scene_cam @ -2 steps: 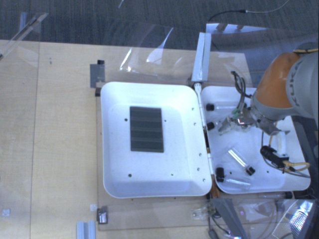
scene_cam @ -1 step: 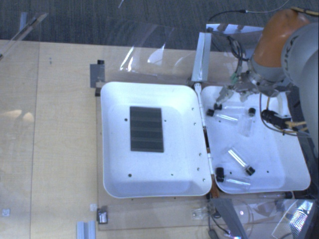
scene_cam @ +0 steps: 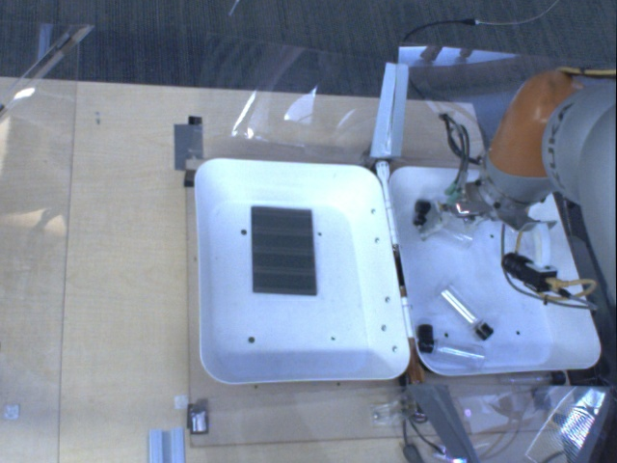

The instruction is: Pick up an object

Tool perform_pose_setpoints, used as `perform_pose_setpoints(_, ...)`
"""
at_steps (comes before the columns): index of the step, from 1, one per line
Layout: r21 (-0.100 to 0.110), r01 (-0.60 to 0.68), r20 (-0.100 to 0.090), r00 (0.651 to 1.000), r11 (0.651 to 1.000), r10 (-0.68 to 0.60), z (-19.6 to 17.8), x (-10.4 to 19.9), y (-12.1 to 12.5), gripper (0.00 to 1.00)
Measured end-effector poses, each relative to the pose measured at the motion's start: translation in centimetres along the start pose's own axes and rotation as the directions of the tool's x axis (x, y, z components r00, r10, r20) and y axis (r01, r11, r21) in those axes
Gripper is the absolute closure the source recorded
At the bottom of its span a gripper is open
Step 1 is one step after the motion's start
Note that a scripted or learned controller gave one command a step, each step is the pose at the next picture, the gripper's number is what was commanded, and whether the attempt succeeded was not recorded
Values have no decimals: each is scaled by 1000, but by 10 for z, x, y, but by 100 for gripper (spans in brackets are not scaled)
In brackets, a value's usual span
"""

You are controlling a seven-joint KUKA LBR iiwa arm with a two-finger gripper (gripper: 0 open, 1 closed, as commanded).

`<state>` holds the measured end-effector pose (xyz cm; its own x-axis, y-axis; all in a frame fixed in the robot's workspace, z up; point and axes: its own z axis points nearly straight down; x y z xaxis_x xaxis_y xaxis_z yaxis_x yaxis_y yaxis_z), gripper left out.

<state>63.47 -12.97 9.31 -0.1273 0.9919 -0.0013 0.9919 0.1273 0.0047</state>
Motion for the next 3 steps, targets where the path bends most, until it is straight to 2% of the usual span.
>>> perform_pose_setpoints(1, -4, 54, 2, 999, 999, -54, -41, -64, 29, 0)
perform_pose_setpoints(2, -2, 42, 4, 999, 999, -42, -9, -3, 37, 0)
perform_pose_setpoints(3, -9, 114, 2, 993, 993, -114, 2, 30, -26, 0)
